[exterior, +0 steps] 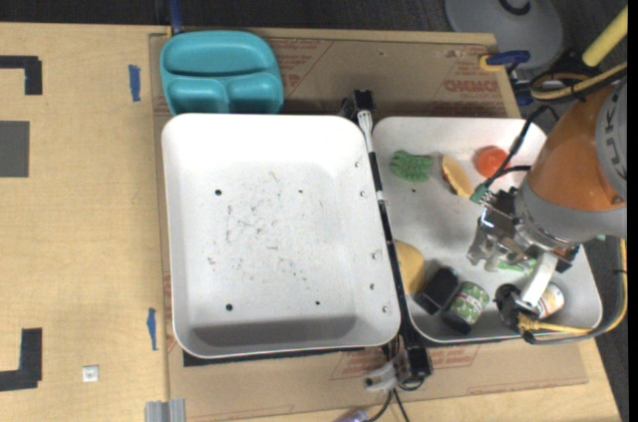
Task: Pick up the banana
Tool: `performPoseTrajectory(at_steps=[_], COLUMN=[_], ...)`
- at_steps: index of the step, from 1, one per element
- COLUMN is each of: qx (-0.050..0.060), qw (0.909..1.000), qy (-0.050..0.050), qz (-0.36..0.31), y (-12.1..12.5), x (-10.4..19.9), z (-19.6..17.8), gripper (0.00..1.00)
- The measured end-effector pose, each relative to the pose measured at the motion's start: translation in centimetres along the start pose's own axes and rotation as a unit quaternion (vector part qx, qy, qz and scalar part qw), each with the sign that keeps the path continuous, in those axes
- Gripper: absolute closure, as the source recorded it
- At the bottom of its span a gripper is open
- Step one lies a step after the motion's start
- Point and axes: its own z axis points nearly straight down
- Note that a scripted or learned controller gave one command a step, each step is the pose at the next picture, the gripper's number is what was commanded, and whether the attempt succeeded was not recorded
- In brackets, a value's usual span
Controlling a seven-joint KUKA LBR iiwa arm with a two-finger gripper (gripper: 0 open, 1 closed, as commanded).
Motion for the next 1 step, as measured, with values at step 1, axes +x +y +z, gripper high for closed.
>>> performPoseTrajectory(at_steps=[1], qx=[0.0], qw=[0.9924], qy=[0.0], qz=[-0.123], y=[-5.13], x=[8.99], z=[-3.42], gripper=[1.0])
